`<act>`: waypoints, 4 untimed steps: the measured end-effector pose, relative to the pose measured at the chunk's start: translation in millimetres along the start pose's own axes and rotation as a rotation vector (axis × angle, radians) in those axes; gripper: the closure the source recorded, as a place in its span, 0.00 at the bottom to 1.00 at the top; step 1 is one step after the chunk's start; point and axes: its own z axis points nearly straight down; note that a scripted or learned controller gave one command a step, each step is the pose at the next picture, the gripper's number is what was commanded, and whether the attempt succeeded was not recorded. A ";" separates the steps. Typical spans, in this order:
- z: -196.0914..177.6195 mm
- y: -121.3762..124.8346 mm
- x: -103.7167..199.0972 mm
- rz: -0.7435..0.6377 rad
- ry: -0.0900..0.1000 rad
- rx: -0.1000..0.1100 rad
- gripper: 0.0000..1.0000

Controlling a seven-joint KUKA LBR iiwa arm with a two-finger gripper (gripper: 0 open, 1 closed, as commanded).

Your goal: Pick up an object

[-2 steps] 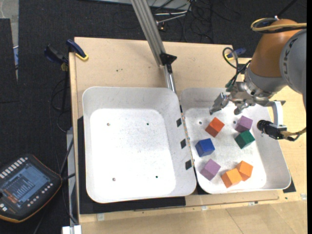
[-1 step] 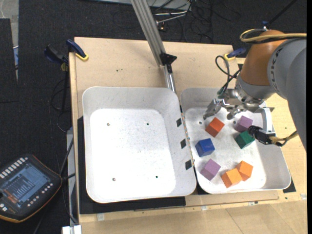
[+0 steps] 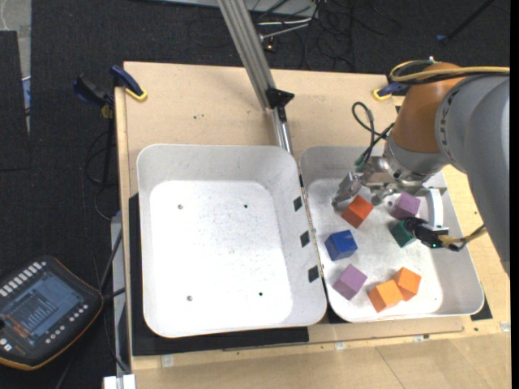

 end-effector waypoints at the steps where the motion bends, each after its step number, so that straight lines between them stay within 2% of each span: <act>1: -12.5 1.4 -0.3 0.001 -0.001 -0.005 1.00; 2: -59.4 -5.5 1.7 0.002 -0.001 -0.008 1.00; 3: -104.3 1.7 7.2 -0.001 -0.001 -0.004 1.00; 4: -147.7 0.2 9.0 -0.002 -0.001 -0.009 1.00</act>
